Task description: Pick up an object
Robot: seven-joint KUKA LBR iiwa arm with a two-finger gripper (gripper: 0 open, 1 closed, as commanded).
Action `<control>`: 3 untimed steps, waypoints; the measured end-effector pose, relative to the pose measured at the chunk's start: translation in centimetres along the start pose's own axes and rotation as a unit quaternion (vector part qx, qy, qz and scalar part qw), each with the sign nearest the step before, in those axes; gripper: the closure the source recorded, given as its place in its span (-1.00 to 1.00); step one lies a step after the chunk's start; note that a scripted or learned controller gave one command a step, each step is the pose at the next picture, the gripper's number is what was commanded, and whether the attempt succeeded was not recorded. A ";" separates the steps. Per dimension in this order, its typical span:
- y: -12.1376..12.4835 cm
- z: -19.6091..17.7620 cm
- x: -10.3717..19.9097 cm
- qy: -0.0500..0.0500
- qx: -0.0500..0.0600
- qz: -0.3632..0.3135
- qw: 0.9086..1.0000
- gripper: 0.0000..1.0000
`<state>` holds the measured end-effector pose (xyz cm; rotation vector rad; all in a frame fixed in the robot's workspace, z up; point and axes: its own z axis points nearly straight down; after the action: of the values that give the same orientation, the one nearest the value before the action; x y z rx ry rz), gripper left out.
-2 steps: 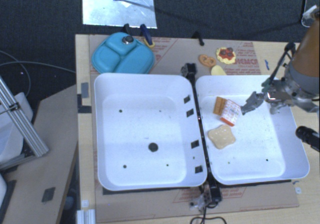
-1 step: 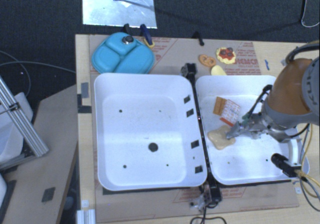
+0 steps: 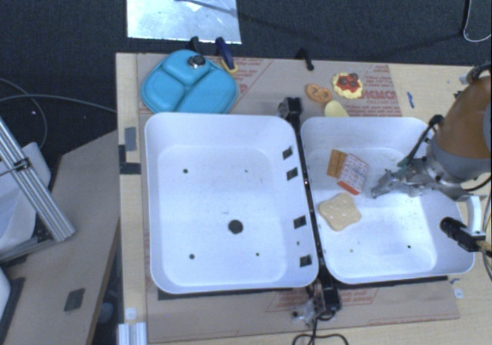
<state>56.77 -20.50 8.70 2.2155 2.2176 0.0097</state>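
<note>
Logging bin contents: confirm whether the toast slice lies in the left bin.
No: the toast slice lies in the right bin, beside the orange box.

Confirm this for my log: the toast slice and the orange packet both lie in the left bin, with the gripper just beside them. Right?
Not quite. In the camera view the toast slice and the orange packet both lie in the right bin, not the left; the gripper is indeed just beside them.

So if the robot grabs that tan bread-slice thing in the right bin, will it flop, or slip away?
The bread slice looks thick and evenly shaped, so probably a stiff, light toy. It lies flat on the right bin floor, so it shouldn't roll, but may slide on the smooth white surface if nudged.
</note>
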 end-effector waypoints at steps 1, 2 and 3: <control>7.2 -12.4 -0.1 -0.003 -0.005 -0.003 1.000 -1.00; 2.0 -12.2 11.4 0.001 0.006 -0.003 1.000 -1.00; 5.5 0.1 11.5 -0.002 -0.002 -0.002 1.000 -1.00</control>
<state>62.23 -9.01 8.61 2.2062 2.2190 0.0089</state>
